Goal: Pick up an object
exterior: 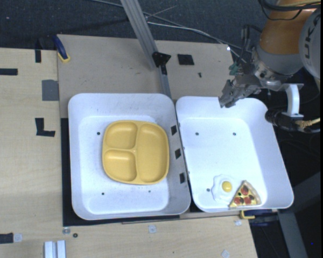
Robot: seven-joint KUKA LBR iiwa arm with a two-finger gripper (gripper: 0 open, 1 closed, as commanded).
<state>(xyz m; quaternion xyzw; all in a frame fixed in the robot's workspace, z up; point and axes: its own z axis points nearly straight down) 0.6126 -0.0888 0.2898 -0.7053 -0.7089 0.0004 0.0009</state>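
Camera view: the right bin [269, 144] is serving as the landmark for every position below.
Pick candidates: a toy fried egg [224, 188] and a toy pizza slice [245, 194] are lying on the floor of the right bin, in its near corner on the arm's side.
Spacing: the egg and the slice are sitting just beside each other, apparently touching, and the slice is lying close to the bin's near wall.
Other candidate: a yellow divided plate [135, 151] is resting flat in the middle of the left bin [75, 144], across the shared rim from the right bin.
Gripper position: the gripper [228, 100] is hanging over the far rim of the right bin, well apart from both toys.
Finger state: the fingertips are pointing down close together with nothing between them; whether they are parted or closed cannot be told at this resolution.
Risk, wall: a descent onto the slice is likely to be putting one finger on the bin's near wall, causing a blocked or shallow closure.
Risk, crowding: closing on either toy is likely to be nudging its neighbour, so the fingers may be clamping both or neither.
Risk, flatness: both toys are lying low against the floor, so the fingers may be sliding over the top.
Risk, plate: the plate looks too wide for a flat grasp.
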